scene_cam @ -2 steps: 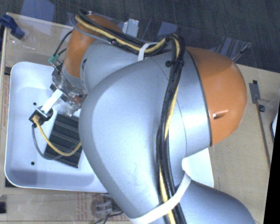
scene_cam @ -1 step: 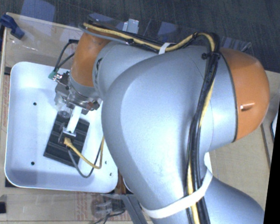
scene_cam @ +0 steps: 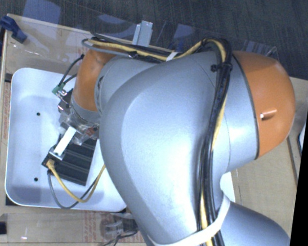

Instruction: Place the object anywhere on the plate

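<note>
One huge grey arm [scene_cam: 184, 152] hogs most of the shot, coming in from the right and folding over the bench [scene_cam: 267, 184]. Its orange-capped joint [scene_cam: 261, 106] sits upper right, then the last stretch swings left and tips steeply down, with the orange band [scene_cam: 88, 82] just above the wrist. That puts the gripper [scene_cam: 78, 127] low over the middle of the left white bin [scene_cam: 12, 128]. The wrist blocks the business end, so can't tell if it's spread, pressed together or pinching anything. Two small dark specks [scene_cam: 38, 113] sit on the bin floor, left of it.
</note>
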You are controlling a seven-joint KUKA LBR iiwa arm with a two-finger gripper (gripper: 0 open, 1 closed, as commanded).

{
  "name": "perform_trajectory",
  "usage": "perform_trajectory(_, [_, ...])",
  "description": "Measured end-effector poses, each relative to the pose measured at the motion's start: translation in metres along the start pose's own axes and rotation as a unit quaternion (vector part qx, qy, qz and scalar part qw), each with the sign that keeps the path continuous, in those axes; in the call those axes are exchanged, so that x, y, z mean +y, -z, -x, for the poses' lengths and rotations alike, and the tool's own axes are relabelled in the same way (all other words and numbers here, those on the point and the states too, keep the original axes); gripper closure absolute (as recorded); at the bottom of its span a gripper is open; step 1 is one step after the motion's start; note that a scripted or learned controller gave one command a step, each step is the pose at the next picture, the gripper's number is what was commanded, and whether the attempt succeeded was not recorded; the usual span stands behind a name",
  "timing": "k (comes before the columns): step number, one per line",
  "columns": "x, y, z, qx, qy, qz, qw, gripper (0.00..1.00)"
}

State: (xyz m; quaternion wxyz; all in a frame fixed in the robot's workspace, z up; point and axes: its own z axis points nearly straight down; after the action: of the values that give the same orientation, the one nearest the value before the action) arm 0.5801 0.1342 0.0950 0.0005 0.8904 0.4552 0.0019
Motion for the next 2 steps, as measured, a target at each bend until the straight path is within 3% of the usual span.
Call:
perform_trajectory(1, [0.062, -0.004, -0.042, -0.003, -0.114, -0.004, 0.9934, 1.0])
perform_trajectory(2, [0.043, 0.097, 0.037, -0.003, 0.127, -0.004, 0.9919, 1.0])
